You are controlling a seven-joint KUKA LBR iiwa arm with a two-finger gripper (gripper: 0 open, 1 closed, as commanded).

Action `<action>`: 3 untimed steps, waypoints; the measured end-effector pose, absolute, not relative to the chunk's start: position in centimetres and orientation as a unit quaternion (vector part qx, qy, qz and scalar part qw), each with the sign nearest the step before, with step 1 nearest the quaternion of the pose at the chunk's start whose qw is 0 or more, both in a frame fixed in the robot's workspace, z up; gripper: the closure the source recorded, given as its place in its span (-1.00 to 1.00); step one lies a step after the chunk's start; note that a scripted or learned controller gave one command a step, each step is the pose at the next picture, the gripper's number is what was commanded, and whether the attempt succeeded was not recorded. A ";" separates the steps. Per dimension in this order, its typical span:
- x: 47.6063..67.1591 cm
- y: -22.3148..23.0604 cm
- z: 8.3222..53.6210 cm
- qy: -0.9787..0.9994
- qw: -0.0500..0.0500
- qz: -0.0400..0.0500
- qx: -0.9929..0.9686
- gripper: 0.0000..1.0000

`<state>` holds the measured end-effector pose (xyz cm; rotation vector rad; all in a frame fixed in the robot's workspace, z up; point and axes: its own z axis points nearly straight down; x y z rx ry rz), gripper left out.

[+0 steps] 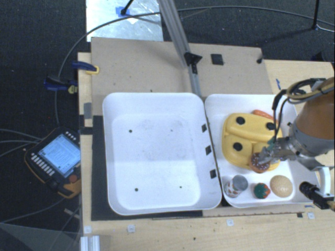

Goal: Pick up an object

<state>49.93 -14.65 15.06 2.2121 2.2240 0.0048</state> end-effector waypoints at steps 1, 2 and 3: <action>49.7 -13.8 20.9 0.709 0.003 0.002 0.705 1.00; 49.9 -13.8 23.7 0.709 0.002 0.001 0.705 1.00; 50.5 -8.4 22.6 0.711 0.000 0.002 0.703 1.00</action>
